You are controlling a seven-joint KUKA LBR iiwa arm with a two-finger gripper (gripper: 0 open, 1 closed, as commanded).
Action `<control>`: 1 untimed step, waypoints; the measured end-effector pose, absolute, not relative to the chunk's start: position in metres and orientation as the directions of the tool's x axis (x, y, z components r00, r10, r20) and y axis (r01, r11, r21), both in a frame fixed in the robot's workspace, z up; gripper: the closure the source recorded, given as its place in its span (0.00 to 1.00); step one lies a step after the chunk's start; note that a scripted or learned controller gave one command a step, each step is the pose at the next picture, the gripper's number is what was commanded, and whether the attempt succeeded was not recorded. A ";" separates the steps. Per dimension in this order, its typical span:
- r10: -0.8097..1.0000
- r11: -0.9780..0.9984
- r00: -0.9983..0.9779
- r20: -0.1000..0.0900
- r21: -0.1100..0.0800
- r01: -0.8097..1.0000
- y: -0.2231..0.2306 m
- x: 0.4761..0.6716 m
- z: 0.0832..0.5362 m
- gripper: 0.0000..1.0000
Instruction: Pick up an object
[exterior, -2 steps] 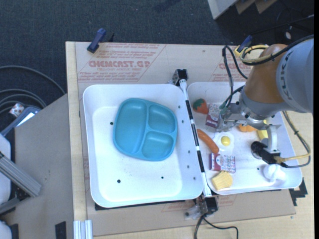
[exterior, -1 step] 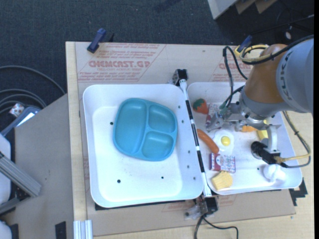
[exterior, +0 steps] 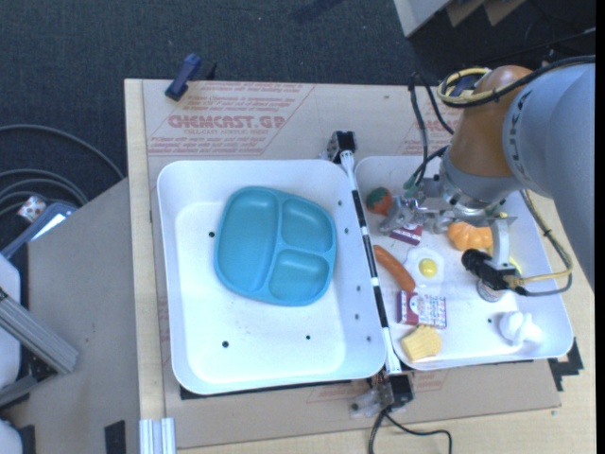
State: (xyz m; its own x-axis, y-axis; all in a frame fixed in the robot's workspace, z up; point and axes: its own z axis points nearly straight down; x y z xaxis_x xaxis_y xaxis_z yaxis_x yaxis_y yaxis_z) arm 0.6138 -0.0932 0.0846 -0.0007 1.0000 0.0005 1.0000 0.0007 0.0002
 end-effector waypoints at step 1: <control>1.000 0.000 0.000 0.000 0.002 1.000 -0.093 0.614 0.095 1.00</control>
